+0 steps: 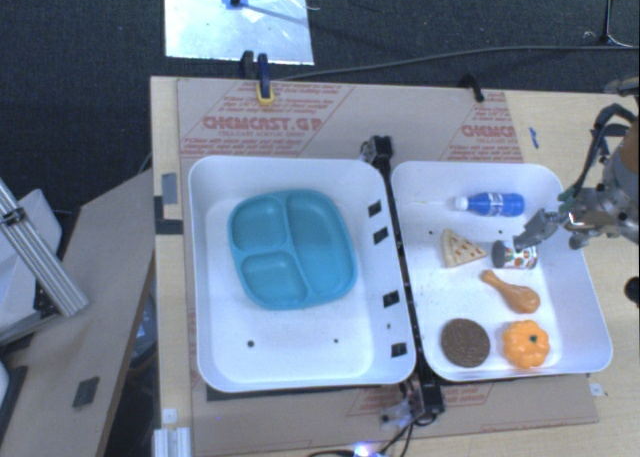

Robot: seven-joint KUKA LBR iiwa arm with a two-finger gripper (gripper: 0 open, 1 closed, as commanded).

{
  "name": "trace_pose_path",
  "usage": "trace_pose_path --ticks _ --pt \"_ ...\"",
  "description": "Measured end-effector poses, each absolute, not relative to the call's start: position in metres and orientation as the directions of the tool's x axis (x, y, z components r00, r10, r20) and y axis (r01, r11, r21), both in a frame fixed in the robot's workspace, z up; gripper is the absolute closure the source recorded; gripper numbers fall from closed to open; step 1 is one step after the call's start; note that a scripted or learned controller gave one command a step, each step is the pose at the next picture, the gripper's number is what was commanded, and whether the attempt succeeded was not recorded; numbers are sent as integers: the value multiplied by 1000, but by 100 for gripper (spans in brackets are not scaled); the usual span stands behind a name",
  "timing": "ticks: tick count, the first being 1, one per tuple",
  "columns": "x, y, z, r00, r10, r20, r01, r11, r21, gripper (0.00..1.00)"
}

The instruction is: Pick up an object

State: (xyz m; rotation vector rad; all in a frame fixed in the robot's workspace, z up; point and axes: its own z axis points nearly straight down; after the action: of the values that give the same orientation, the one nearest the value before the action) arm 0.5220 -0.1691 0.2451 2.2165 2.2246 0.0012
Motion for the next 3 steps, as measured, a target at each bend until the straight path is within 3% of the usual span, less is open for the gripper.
trace_pose_path --ticks 3 --pt "533 -152 84 -1 1000 1 1000 1 -2 0"
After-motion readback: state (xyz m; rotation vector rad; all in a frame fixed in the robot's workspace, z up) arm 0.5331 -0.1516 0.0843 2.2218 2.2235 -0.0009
